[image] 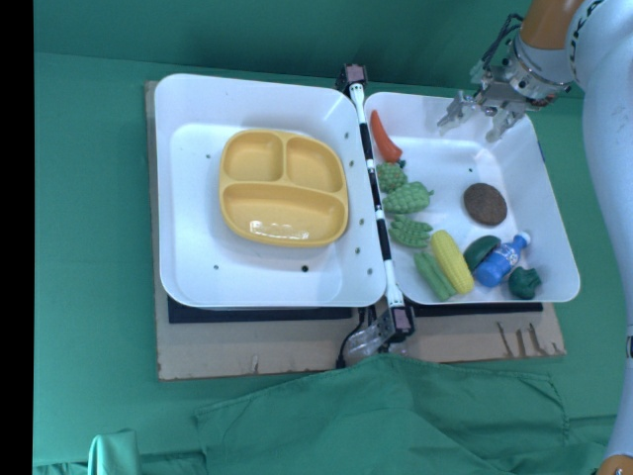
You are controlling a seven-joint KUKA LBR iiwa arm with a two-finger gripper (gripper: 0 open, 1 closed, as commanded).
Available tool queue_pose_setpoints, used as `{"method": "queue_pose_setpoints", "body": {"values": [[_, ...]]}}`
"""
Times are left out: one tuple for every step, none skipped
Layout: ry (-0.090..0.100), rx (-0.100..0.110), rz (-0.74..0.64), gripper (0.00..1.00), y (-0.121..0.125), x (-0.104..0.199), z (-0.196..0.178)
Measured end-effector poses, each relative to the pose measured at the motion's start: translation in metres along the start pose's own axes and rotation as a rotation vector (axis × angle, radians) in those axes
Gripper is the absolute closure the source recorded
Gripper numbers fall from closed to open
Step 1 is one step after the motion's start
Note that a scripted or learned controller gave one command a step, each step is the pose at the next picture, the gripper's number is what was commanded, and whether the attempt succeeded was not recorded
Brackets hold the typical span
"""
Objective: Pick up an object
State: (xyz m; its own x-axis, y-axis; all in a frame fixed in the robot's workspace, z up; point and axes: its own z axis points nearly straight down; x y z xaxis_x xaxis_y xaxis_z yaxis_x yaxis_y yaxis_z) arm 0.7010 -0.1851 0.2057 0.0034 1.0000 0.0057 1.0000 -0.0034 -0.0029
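Note:
My gripper (pixel 475 120) hangs over the far rim of the right bin (pixel 549 181), open, with nothing between its fingers. Below it in the bin lie a brown round patty (pixel 485 203), a corn cob (pixel 452 260), a small blue bottle (pixel 500 261), a dark green pepper (pixel 481 249), a dark green broccoli piece (pixel 524 283), several green vegetables (pixel 406 199) and an orange-red carrot (pixel 385 138) along the left wall. The gripper is above and apart from all of them.
The left bin (pixel 198 255) holds a yellow divided plate (pixel 283 187). A white bar with black clamps (pixel 372 171) runs between the bins. Green cloth (pixel 376 414) bunches at the bench front. Cardboard (pixel 257 349) lies under the bins.

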Motion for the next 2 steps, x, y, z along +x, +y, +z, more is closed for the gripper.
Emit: {"method": "queue_pose_setpoints", "body": {"values": [[0.0,0.0,0.0,0.0,0.0,0.0,0.0],[0.0,0.0,0.0,0.0,0.0,0.0,0.0]]}}
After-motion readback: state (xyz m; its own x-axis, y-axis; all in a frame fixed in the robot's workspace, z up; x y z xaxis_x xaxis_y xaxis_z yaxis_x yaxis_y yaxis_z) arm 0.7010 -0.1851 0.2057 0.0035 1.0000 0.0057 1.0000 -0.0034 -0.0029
